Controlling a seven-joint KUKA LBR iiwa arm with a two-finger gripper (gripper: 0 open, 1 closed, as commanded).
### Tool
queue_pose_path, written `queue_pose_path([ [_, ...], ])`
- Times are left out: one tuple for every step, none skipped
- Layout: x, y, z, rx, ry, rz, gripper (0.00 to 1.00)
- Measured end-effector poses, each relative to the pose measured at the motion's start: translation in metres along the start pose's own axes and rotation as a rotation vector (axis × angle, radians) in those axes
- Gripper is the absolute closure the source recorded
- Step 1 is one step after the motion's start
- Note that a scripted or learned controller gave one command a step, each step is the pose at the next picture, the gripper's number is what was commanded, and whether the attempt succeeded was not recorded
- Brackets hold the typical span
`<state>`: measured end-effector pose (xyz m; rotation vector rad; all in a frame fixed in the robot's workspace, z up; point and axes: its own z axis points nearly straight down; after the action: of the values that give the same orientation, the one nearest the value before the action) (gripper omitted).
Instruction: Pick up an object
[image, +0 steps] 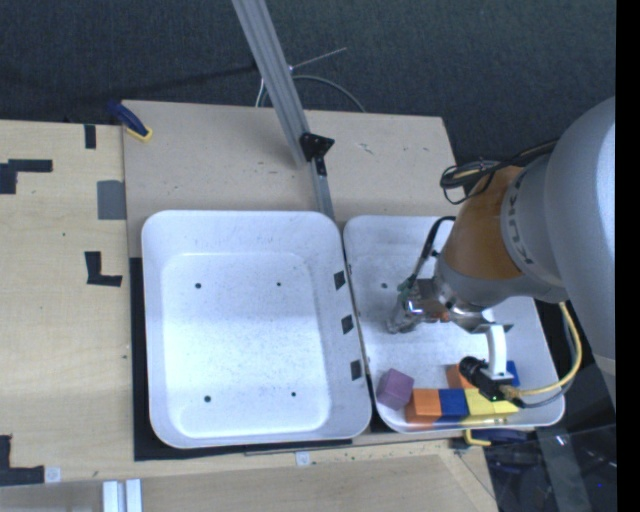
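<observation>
My gripper (405, 318) hangs low over the middle of the right bin (372, 262), below the orange-banded wrist. Nothing shows between its tips. Along the bin's near edge lie a purple block (395, 387), an orange block (427, 402), a blue block (453, 402) and a yellow block (484, 403). A further orange piece (458, 376) and a blue piece (508, 372) sit behind them, partly hidden by a black and white fitting on the arm. The gripper stands apart from all of them, up and to the left of the purple block.
The left bin (245, 325) lies beside the right one, their rims meeting in the middle. A grey metal pole (285, 90) slants across the bench behind the bins. Cables loop around the arm at the right.
</observation>
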<state>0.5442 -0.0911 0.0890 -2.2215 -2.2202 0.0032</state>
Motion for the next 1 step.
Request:
queue_pose_path([
  [-0.0045,0.0029,-0.0887,-0.008,0.0,-0.002,1.0],
])
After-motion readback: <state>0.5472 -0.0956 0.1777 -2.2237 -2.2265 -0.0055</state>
